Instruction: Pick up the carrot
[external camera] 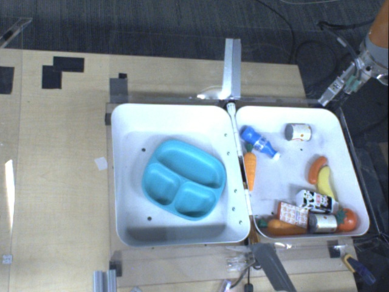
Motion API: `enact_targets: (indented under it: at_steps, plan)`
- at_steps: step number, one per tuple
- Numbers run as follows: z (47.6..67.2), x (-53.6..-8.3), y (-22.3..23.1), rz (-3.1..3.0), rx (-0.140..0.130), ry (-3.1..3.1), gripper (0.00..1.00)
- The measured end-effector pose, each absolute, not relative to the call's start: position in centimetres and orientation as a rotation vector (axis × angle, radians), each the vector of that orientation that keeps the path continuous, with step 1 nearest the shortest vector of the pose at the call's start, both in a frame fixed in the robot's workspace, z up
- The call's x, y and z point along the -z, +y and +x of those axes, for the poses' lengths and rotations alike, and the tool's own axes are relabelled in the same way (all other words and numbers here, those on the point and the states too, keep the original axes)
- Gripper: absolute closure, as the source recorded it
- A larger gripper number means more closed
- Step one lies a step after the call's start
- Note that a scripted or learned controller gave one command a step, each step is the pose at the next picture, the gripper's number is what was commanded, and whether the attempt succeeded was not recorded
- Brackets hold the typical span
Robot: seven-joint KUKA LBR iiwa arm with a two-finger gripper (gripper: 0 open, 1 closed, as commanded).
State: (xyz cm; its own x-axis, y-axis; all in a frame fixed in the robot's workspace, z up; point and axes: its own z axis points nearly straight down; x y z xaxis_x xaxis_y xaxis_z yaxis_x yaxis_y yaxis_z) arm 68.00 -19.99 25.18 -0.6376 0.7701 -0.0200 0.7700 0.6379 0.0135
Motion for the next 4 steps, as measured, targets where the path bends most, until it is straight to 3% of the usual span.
enact_targets:
  at_steps: [4]
  plan:
    - [68.6,-28.7,-20.0,1.31,-0.009,2.813,1.0]
